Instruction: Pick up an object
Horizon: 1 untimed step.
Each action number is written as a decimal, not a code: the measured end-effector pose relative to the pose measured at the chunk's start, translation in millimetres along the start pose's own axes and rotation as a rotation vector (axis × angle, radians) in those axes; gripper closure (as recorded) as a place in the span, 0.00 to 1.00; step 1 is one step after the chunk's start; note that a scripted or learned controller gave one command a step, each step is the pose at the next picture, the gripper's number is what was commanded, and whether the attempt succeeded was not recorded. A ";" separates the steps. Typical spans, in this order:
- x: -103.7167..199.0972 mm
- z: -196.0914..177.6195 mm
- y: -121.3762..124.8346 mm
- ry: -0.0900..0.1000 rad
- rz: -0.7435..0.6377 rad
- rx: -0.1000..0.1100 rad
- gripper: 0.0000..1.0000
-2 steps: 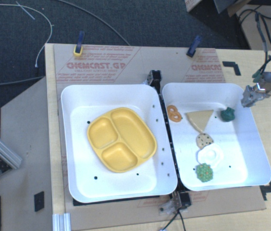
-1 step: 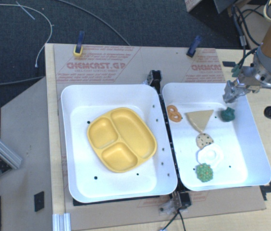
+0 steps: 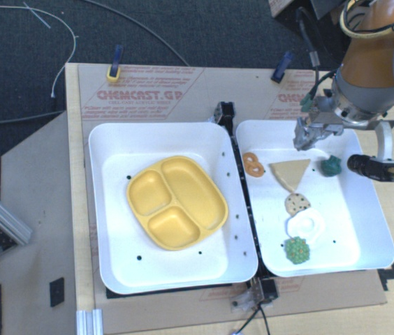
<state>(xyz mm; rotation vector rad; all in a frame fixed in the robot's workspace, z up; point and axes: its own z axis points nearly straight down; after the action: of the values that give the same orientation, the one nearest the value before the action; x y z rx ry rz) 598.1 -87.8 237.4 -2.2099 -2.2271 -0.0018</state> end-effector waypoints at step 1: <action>59.8 4.2 -4.5 0.000 0.001 0.001 1.00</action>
<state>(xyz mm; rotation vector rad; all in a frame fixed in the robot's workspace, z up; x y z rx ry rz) 593.1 -28.0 233.4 -2.2109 -2.2256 -0.0006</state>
